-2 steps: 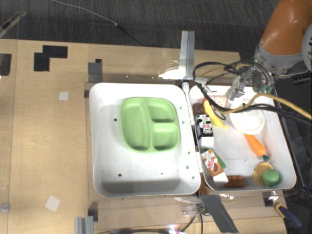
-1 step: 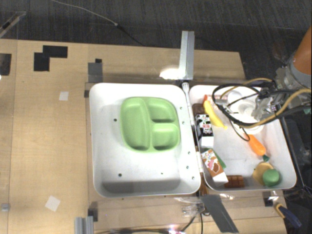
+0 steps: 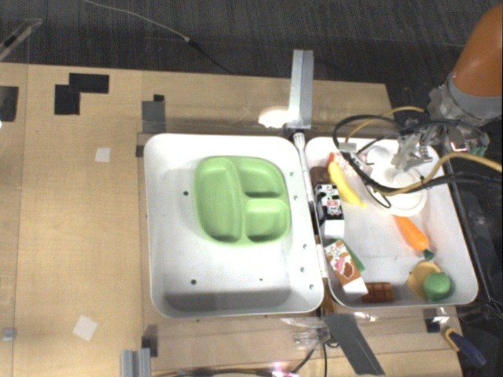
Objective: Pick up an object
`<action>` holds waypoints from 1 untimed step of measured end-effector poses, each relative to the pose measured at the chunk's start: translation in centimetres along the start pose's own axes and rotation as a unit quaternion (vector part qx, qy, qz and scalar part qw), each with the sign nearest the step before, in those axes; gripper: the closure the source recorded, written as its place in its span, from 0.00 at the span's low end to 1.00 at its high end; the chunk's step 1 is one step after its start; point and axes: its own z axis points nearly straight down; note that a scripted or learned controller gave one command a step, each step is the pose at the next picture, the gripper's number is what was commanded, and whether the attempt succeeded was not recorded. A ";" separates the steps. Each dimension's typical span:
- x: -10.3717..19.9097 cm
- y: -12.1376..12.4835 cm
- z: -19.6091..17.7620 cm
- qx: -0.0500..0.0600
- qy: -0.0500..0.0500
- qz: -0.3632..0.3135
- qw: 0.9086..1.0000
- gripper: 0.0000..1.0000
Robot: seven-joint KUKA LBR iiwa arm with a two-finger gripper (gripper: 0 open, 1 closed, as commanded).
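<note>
The tool (image 3: 410, 157) sits over the far part of the right bin (image 3: 464, 246), above a white round dish (image 3: 405, 187). Whether it is released or clenched cannot be told: cables and the wrist body mask its tip. Nothing is seen held in it.

Nearest candidate objects:
- banana (image 3: 343, 181), just to the tool's left, lying along the bin's left side
- carrot (image 3: 412, 233), below the tool, toward the near side of the bin
- black-and-white small box (image 3: 328, 200), beyond the banana, against the bin's left wall
- snack carton (image 3: 344, 261), well below and left of the tool
- brown chocolate piece (image 3: 381, 291), at the near wall
- green round fruit (image 3: 437, 286) touching a yellowish item (image 3: 423, 272), near corner, well below the tool

The left bin (image 3: 177, 289), far to the tool's left, holds a green divided plate (image 3: 240, 199). Both bins rest on the wooden worktop (image 3: 71, 234).
</note>
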 end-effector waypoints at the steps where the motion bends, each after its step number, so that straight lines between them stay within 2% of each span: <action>1: 0.0 -0.1 -0.2 0.001 -0.002 0.001 1.000 0.00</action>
